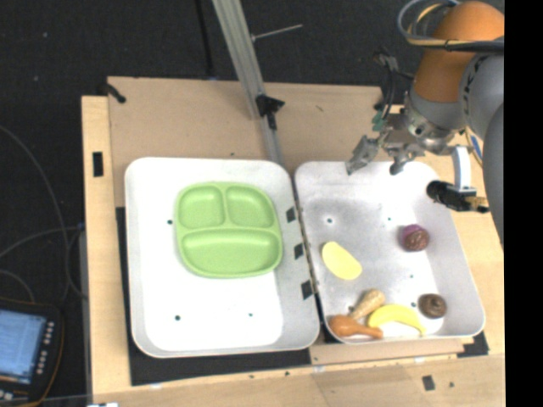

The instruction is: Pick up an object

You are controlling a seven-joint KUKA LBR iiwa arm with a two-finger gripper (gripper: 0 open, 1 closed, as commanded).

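Tray [229,230] in left bin [153,312]; toys [373,314] in right bin [373,193].

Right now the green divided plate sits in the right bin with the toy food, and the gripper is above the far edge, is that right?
Not quite. In the camera view the green divided plate sits in the left bin, apart from the toy food. The gripper is above the right bin's far edge.

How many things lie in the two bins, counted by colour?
Yellow: 2, a flat yellow piece and a banana
Green: 1, a divided plate in the left bin
Purple: 1
Brown: 1
Orange: 1
Tan: 1
Total: 7
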